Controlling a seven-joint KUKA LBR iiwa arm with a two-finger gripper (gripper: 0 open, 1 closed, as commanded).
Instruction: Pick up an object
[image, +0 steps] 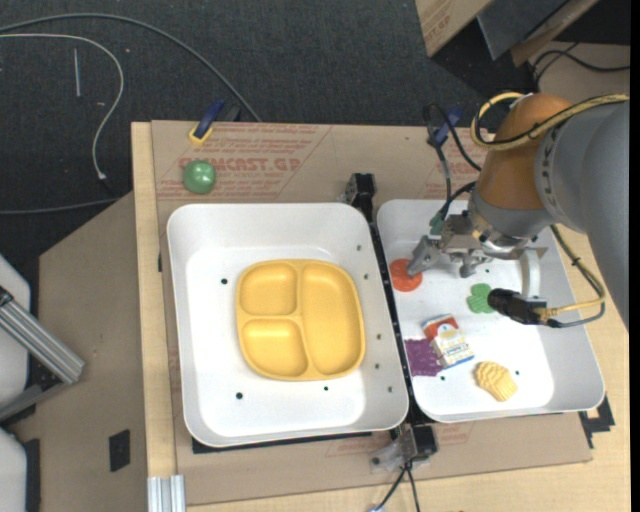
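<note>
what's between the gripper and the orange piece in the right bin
Nothing visible. The gripper hangs just right of the orange piece, with bare floor of the right bin between them. The other objects lie further down in the view.

two white bins (200, 235), one yellow tray (300, 318), five small items (496, 380)

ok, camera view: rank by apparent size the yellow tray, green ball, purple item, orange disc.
1. yellow tray, by far the largest
2. purple item
3. green ball and orange disc: look about alike, and the tool hides part of the disc, so no ranking between them.
</note>
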